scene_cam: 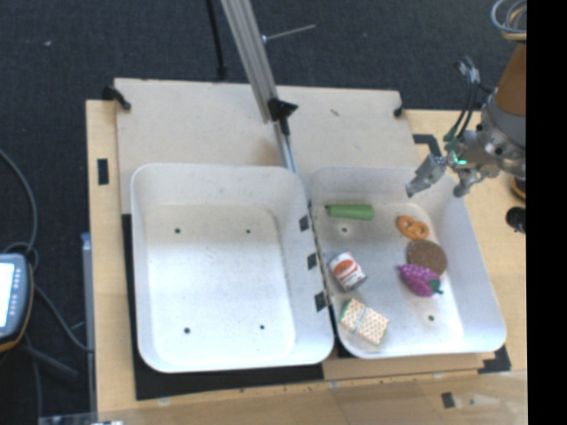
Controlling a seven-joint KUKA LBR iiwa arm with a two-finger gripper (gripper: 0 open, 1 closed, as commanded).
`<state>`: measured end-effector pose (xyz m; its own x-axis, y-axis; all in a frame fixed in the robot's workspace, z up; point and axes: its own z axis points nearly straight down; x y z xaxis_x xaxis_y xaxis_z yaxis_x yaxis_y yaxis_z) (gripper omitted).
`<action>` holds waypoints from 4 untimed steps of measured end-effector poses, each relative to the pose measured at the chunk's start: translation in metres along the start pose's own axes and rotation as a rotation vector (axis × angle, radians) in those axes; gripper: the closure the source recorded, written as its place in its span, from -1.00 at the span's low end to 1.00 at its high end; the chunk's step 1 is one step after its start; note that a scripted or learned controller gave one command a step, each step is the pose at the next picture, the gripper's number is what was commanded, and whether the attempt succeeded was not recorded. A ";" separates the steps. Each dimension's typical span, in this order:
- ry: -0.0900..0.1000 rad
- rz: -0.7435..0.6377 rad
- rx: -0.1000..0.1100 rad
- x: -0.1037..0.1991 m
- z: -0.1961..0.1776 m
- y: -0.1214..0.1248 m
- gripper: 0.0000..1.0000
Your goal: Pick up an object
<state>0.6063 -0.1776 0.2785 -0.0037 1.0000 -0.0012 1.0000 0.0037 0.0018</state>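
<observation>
Orange pretzel-shaped toy point(412, 227) sits in right white bin point(469, 264), near its far edge, just front-left of the jaws point(443, 177); jaws apart, empty, hovering over bin's far-right corner.

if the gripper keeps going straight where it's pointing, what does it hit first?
The gripper points down and left into the right bin. Likely first contact is the bin's bare floor near its top right corner, short of the pretzel. Depth is unclear from one view.
</observation>
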 end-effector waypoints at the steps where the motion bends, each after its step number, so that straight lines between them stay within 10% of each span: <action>1: -0.001 0.003 0.005 -0.002 0.044 0.006 -1.00; 3: 0.000 0.001 0.006 0.007 0.158 0.015 -1.00; 4: 0.000 0.003 -0.002 0.006 0.143 0.017 1.00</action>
<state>0.6236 -0.1717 0.1356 -0.0010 1.0000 -0.0014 1.0000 0.0010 0.0038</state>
